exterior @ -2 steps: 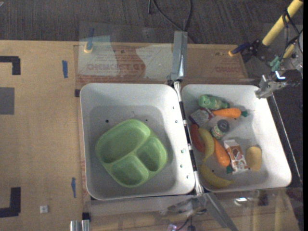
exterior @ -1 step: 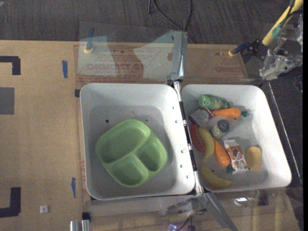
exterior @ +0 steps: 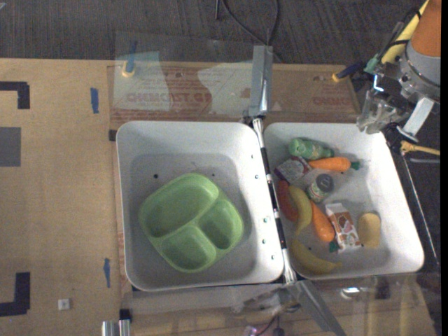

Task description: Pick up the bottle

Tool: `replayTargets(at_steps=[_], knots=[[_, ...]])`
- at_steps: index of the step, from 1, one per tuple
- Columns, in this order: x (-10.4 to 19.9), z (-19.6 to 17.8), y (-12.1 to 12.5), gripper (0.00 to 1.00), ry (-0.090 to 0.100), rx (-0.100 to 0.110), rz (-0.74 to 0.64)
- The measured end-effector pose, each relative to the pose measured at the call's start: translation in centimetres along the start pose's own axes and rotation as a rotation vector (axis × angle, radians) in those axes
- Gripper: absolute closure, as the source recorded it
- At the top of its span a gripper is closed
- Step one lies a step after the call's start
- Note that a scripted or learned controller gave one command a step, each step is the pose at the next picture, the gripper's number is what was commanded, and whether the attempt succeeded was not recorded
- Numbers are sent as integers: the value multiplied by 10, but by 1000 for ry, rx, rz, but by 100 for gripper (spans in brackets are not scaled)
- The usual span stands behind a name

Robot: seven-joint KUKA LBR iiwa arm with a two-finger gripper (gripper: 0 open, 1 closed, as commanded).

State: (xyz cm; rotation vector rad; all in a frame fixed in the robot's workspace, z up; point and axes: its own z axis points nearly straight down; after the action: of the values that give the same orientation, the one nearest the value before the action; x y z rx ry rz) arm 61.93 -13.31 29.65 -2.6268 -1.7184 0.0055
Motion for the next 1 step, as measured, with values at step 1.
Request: replayTargets(at_steps=[1], knots=[[74, -64, 2, 100, 1, -5, 177]])
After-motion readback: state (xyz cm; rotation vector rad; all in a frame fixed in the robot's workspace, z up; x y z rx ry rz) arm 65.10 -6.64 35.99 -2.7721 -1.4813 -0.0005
